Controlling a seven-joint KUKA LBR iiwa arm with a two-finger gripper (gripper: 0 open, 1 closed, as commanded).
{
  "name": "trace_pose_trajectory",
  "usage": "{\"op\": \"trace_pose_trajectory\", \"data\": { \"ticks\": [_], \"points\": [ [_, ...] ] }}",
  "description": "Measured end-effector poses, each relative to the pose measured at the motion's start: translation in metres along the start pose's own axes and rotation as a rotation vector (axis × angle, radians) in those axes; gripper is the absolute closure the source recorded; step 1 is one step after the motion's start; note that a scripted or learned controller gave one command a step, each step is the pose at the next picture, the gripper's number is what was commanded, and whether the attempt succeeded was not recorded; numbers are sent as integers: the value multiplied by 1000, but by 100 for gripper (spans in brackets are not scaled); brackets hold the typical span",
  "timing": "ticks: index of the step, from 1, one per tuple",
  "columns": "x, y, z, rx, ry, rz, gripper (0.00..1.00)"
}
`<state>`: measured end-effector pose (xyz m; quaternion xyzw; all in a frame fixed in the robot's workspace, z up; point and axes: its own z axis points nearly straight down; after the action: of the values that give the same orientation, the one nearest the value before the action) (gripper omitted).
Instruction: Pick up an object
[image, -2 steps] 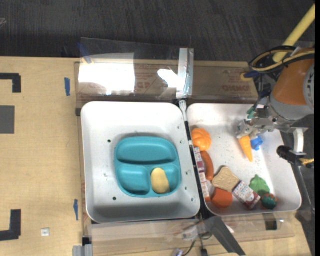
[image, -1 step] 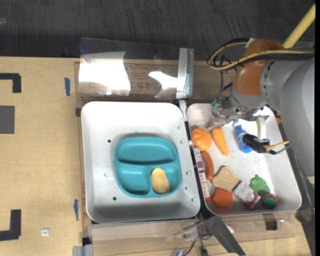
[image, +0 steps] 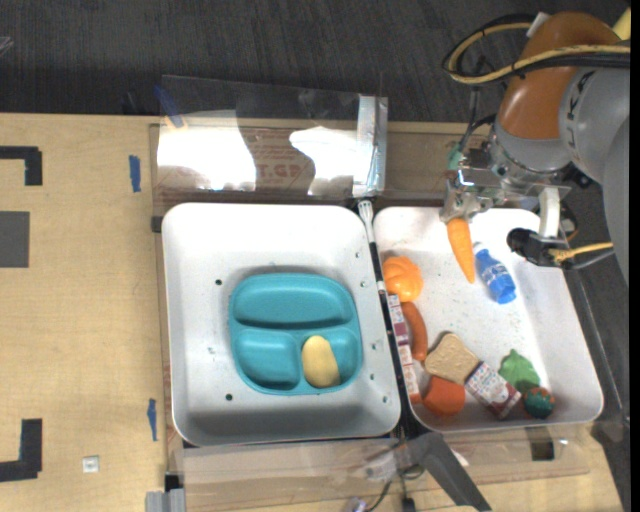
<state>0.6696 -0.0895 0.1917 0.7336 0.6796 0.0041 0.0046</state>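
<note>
Gripper (image: 462, 205) fingers pinch the top of a tapered orange plastic carrot (image: 461, 248), hanging above the right white bin (image: 580, 330); the pick looks nearly complete.

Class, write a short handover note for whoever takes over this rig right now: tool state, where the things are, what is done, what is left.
Tool: over the right bin's far end, shut on the top of the carrot, which hangs point down.
Right bin also holds a blue bottle, an orange fruit and other toy food.
Left bin: teal tray with a yellow potato.
Done: grasp.
Left: confirm the lift holds.
</note>
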Motion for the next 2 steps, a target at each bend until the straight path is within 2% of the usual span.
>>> {"op": "trace_pose_trajectory", "data": {
  "ticks": [1,2],
  "points": [
    [0,0,-8,1,-1,-1,100],
    [30,-128,6,14,2,-114,100]
  ]
}}
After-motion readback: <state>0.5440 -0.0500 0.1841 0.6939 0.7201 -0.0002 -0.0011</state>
